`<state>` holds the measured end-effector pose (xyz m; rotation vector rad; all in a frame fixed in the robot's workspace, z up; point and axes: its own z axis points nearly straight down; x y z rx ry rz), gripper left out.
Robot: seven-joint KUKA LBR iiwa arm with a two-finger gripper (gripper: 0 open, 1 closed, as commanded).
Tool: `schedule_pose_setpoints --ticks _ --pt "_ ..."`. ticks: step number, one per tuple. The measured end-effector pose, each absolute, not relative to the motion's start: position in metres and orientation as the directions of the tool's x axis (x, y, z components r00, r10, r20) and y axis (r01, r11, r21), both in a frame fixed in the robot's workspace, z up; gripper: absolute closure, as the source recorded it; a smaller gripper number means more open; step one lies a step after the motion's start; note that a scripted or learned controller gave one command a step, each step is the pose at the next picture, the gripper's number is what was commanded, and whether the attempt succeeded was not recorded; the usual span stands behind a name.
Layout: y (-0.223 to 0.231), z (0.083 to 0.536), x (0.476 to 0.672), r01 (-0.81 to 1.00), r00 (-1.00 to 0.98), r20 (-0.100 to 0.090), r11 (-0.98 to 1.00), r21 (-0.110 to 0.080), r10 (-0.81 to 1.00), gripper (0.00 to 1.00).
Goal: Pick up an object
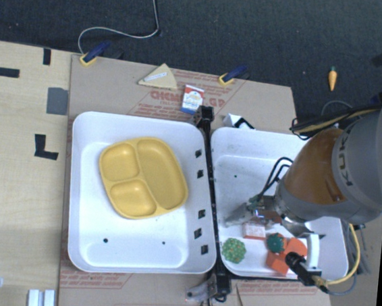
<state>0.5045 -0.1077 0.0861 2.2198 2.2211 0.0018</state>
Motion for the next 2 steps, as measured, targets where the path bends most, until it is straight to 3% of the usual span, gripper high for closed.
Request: schedule_pose_setpoints --ticks 1,2 --pt "-0.1111 0.0865 0.4862 1.000 -0.001 -0.002 0.001 0.008 1.000 0.00" --pt "-0.1119 0.0959 0.4859 1.000 0.000 -0.003 0.000 0.006 1.000 1.00"
